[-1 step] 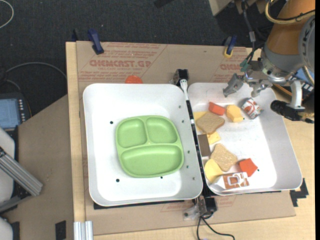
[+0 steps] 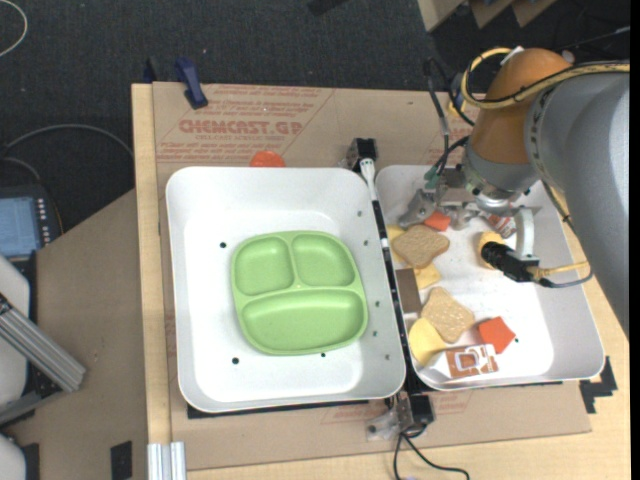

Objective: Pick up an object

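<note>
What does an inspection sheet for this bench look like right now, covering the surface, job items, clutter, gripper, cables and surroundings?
Surface: cardboard-covered bench bearing left bin and right bin.
Job's things: toast slice, second toast slice, yellow piece, orange block, small printed packet, all in the right bin.
Clutter: green divided plate in the left bin.
Gripper: gripper low over the right bin's far end; finger state unclear.
Cables: yellow cable by the wrist.
Surroundings: dark carpet, blue clamp.
</note>
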Controlling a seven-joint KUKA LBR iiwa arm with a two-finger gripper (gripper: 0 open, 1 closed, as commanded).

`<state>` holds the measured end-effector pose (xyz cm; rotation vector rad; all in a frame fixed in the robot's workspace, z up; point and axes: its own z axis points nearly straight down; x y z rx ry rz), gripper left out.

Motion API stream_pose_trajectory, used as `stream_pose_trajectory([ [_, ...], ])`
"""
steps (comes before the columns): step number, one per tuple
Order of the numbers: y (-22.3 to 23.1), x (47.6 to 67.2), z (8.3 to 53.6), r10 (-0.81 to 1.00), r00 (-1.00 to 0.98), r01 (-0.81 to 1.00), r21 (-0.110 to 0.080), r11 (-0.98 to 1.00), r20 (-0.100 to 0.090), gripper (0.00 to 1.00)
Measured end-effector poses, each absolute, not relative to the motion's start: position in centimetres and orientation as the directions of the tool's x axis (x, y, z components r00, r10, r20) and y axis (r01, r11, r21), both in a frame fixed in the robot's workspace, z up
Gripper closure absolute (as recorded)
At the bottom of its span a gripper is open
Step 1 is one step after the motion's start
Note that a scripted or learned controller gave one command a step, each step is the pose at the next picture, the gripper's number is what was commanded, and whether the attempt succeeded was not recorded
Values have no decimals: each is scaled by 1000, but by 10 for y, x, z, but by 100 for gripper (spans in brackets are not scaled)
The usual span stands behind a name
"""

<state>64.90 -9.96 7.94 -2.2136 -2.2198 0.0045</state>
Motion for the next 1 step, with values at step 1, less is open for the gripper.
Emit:
stream_pose_trajectory([
  [1, -102, 651, 96, 1000, -1, 1000, 3, 1, -1, 100],
])
